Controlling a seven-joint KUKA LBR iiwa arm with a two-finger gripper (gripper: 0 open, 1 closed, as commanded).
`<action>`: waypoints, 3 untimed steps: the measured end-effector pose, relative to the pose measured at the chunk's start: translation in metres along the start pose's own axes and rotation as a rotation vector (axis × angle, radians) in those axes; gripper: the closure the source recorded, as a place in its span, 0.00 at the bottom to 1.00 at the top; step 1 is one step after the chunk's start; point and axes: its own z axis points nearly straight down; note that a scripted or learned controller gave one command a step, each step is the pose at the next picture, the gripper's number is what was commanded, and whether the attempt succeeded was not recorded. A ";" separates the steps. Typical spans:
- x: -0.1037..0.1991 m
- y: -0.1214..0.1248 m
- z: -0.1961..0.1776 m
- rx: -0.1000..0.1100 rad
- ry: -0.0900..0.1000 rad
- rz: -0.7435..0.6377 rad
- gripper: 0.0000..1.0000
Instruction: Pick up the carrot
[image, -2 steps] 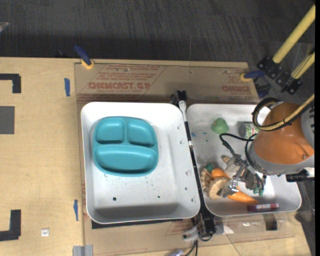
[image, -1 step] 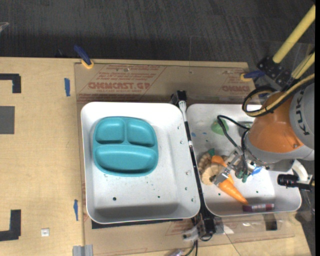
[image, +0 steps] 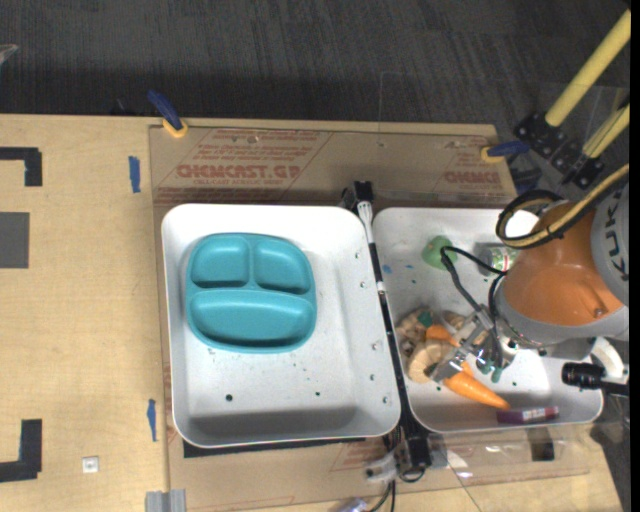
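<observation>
Left bin: blue three-compartment plate lying flat, upper middle. Right bin: pile of small items along the left wall, green piece near the top. Hand down in the right bin, over the pile. Carrot lies just below the hand, tip pointing right. Finger opening: cannot tell; carrot not seen between them.

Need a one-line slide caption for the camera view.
Gripper down over the carrot in the right bin; blue tray in the left bin.
</observation>
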 end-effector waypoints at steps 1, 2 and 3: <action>-0.002 0.002 -0.011 -0.003 -0.006 -0.001 1.00; 0.036 0.033 -0.092 0.017 0.026 0.202 1.00; 0.071 0.091 -0.091 0.020 0.028 0.235 1.00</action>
